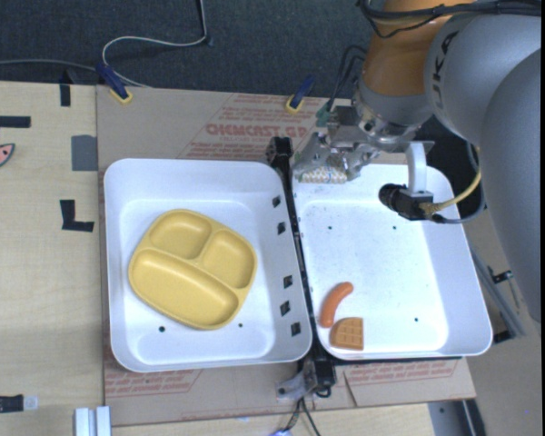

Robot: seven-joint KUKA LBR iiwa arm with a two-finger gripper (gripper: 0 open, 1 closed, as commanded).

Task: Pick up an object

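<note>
An orange sausage-shaped toy [336, 302] lies in the right bin [436, 271] near its front left corner. A tan waffle piece [348, 332] sits just in front of it, almost touching. The gripper [330, 163] hangs over the right bin's far left corner, close to the divider between the bins and well away from both toys. I see nothing held in it. A yellow divided plate [193, 266] lies flat in the left bin [127, 189].
The grey arm [472, 53] with its orange band comes in from the upper right over the right bin's far edge. A black cable fitting [407, 200] hangs beside the wrist. Cardboard [245, 125] lies under both bins.
</note>
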